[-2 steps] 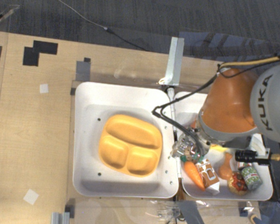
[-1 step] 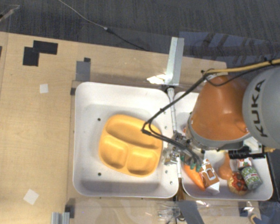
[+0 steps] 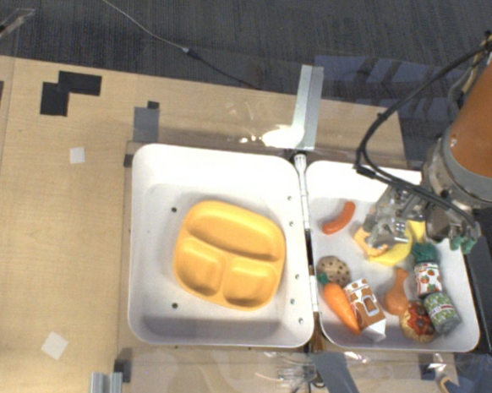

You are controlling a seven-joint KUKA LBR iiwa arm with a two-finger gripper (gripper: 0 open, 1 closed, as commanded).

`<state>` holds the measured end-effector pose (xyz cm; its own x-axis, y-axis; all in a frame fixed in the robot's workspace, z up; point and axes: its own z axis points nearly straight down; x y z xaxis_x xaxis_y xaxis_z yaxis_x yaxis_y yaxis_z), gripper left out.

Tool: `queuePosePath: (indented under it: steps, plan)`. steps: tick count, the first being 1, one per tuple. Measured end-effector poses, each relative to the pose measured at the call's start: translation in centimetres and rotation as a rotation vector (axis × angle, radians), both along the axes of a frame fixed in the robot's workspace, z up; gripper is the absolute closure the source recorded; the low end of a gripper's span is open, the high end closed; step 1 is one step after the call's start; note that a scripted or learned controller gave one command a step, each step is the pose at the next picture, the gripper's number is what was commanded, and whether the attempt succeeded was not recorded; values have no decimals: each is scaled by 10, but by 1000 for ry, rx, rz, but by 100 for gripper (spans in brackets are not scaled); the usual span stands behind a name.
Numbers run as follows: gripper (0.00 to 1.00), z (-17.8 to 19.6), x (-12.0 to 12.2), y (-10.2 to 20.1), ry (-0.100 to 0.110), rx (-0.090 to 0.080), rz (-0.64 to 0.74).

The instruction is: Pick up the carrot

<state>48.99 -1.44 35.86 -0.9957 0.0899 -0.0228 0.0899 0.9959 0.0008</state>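
**Operator:** Carrot sits at the near-left corner of the right bin, long axis slanting, thick end up-left by the cookie, tip pointing down-right. It's untouched.

**Observer:** And relative to the carrot, where's your gripper?

**Operator:** Up and to the right of it, over the yellow banana, well apart from the carrot. I've got only the one arm, coming in from the right. My read is the move has to run down-left, with the jaws turned across that slant.

**Observer:** Jaws open or closed?

**Operator:** I cannot tell; the metalwork is a clutter against the banana, and I see nothing I'd call held.

**Observer:** What crowds the carrot?

**Operator:** The small carton lies right against its right flank, touching or nearly so. That's my worry: one side may land on the carton. Bin wall is close on its left. Further right of the carrot are an orange piece, a red fruit and two small bottles. Above it, the red sausage. Left of it, in the other bin, the yellow divided tray, well out of the way.
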Motion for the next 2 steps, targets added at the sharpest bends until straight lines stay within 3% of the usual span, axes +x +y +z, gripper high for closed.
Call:
queuePosePath:
  steps: [1, 2]
  plan:
    - [100, -177, -3, -12, 23, 2, -23]
    - [100, -164, 2, -94, 13, -8, 416]
